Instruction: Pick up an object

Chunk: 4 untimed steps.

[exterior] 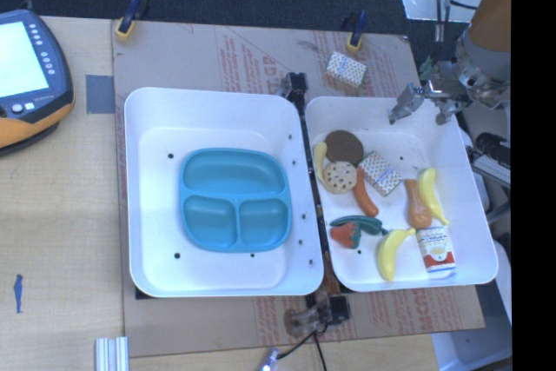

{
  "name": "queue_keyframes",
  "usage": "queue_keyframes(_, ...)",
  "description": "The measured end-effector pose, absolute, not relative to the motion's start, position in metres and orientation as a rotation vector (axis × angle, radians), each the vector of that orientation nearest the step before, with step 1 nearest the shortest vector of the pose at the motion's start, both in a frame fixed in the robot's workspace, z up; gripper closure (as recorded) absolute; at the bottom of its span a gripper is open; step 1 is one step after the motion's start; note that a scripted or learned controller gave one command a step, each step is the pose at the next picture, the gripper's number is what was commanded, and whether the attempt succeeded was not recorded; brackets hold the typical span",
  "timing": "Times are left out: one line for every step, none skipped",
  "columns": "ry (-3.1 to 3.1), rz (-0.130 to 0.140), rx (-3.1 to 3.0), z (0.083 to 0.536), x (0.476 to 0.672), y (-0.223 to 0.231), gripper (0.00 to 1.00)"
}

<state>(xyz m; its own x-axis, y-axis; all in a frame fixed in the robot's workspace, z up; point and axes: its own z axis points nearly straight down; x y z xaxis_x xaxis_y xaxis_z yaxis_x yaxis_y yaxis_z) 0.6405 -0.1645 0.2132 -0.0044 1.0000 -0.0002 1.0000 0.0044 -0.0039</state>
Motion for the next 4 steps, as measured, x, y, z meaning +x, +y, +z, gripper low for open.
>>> queue_keyframes(-2.226,0.008,-2.214,0.197,0.585,-0.199,0.0)
queue_keyframes(-2.225,0.006,-2.213,0.091,0.558,-0.212,0.0)
queue_keyframes(-2.23,0.009,-2.209,0.102,0.558,-0.213,1.0)
queue_keyframes(-2.23,0.003,-2.211,0.092,0.606,-0.124,1.0)
